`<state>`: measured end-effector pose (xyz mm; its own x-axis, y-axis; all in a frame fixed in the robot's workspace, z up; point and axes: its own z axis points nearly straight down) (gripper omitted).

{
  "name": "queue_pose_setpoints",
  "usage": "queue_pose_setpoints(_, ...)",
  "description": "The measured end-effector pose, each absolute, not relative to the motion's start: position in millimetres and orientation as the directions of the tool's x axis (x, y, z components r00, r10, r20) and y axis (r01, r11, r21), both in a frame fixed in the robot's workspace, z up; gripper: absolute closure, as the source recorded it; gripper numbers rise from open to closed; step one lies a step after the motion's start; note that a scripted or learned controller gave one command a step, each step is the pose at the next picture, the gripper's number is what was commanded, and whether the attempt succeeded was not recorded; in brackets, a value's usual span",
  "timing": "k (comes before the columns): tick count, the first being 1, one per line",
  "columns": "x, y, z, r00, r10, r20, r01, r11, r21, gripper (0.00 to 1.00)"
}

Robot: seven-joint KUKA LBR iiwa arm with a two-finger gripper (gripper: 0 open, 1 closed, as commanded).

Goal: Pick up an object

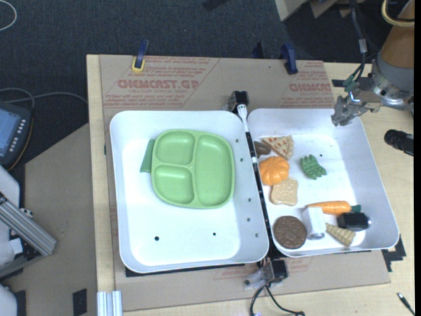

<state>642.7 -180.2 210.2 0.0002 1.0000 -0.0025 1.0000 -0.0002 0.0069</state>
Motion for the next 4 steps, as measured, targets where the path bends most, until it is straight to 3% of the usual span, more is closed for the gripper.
queue_pose_setpoints(1,643.7,-180,227,-0.001,1.000,-0.002,1.000,0.001,0.006,1.00)
queue_pose_setpoints(4,637.6,-16,215,-0.006,1.000,0.003,1.000,0.006,-0.002,1.00)
